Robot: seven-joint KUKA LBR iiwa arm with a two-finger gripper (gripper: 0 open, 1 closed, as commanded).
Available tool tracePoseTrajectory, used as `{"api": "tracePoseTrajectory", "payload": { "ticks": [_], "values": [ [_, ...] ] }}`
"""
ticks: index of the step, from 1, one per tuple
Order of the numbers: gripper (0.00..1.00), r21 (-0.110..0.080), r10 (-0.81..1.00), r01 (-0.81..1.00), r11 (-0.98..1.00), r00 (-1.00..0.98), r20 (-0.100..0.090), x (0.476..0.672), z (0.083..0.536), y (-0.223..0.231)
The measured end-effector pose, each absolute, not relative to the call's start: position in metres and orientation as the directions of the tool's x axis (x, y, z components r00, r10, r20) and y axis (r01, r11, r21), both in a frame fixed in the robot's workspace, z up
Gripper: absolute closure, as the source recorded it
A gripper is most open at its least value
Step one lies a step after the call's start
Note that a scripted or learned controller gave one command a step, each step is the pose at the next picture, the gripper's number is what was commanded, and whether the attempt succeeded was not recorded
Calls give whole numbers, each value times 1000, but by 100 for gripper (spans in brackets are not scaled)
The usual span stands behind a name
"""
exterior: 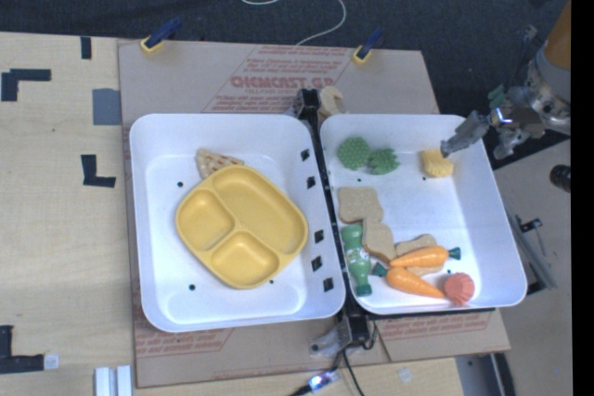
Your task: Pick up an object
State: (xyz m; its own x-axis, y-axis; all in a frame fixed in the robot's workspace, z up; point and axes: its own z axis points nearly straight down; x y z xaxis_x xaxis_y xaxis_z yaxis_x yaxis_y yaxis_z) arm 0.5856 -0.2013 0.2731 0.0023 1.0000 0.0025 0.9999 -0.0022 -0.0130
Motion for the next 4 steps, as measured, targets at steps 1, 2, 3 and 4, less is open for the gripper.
{"api": "tracePoseTrajectory", "payload": {
  "ticks": [1,2,3,4],
  "values": [
    [0,-1,1000,1000,1,-1,0,588,280,-201],
    [0,-6,1000,1000,3,-3,0,596,223,-195],
    [0,-5,1000,1000,2,-2,0,594,179,-191],
    [0,-4,1000,1000,4,-4,0,598,134,-186]
  ]
}}
